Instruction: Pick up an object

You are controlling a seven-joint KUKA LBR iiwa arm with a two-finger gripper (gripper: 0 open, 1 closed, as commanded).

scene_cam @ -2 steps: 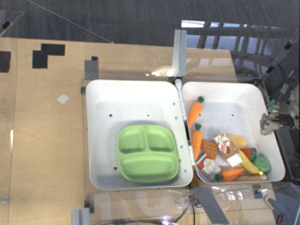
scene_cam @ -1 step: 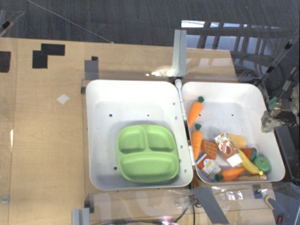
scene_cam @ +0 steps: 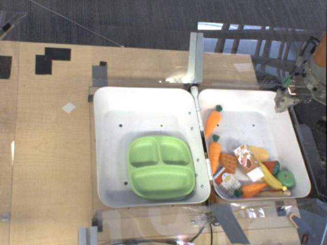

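- Two carrots (scene_cam: 212, 120) lie along the right bin's (scene_cam: 255, 103) left wall; the upper one sits apart. I judge it light, stiff and slick, best taken across its middle.
- Remaining toys crowd the near corner; a green plate (scene_cam: 162, 166) fills the left bin (scene_cam: 143, 103).
- Gripper (scene_cam: 282, 100) hovers at the far right rim; I cannot tell its state.

**Arm held at the right edge of the frame**

The arm (scene_cam: 318, 68) was seen at the upper right of the frame, entering from the right edge, with a patch of its orange band visible at the very margin. The gripper (scene_cam: 284, 100) was positioned at mid-height near the right edge, pointed downward. Nothing was seen held between its fingers.
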